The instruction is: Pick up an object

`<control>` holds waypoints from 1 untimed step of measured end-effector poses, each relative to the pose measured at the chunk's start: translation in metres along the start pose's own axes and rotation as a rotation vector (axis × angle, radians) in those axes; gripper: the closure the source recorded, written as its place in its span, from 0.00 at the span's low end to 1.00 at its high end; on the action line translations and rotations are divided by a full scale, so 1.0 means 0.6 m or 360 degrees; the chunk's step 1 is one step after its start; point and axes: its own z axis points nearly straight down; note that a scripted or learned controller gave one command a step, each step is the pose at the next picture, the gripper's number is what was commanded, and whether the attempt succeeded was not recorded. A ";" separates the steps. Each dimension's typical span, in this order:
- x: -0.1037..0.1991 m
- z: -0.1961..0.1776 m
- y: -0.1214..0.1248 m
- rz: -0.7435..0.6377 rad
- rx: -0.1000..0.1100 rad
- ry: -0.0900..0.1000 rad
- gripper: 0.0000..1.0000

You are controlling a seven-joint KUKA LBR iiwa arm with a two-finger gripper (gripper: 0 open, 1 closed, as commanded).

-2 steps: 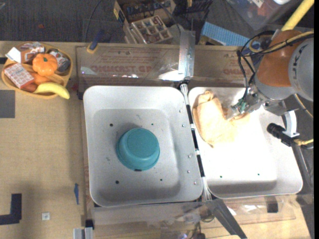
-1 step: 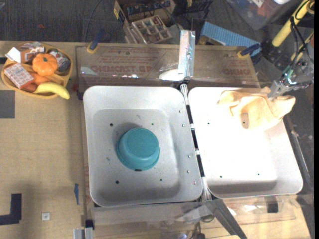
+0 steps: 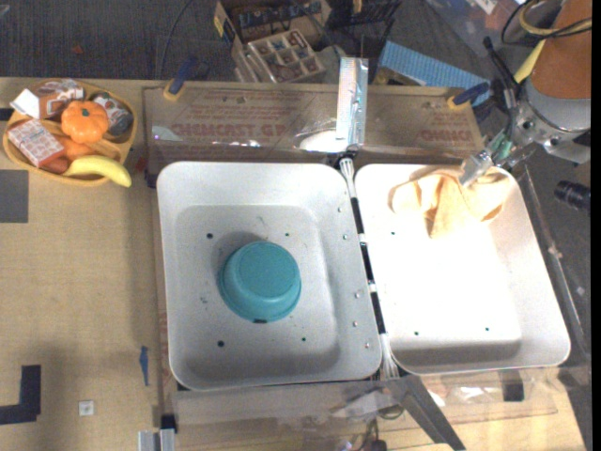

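Observation:
A yellow cloth (image 3: 441,203) lies crumpled at the far end of the right bin (image 3: 470,318). Its folds are drawn up to a peak at the fingertips of my gripper (image 3: 476,168), which reaches in from the upper right. The fingers are pinched together on the cloth's upper edge, and the rest of the cloth trails down onto the bin floor. A teal bowl (image 3: 261,280) sits upside down in the middle of the left bin (image 3: 188,205), well away from the gripper.
A basket (image 3: 19,148) of toy fruit with an orange pumpkin and a banana stands on the bench at far left. Cardboard (image 3: 244,125) runs behind both bins. Boxes and cables lie beyond the bench.

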 end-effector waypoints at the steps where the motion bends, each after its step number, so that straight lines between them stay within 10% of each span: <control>1: 0.054 -0.013 0.054 -0.0136 -0.0004 -0.0004 1.00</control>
